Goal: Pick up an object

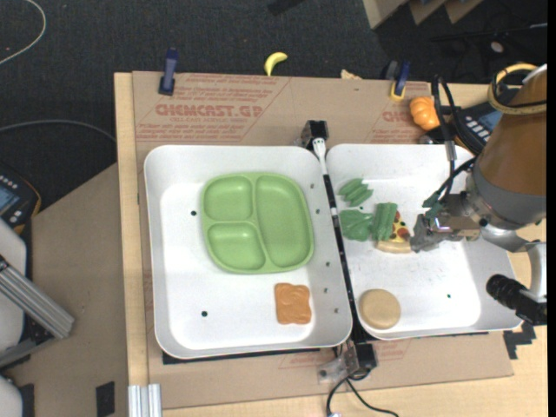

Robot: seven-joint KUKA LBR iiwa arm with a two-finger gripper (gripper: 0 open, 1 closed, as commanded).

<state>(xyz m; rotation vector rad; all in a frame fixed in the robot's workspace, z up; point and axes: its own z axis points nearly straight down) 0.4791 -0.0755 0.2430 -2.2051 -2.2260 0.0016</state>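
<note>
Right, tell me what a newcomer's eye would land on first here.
First the green divided plate, lying in the middle of the left bin, with an orange waffle-like piece near that bin's front edge. Next the arm's pincer, low in the right bin beside a pizza slice and green leafy pieces; a tan round bun sits at that bin's front left.

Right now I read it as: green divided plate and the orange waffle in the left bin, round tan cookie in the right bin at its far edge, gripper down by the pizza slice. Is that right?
One slip: the round tan cookie lies at the near edge of the right bin, not the far edge, as the camera view shows. The green divided plate and orange waffle are in the left bin, and the gripper is down by the pizza slice.
</note>
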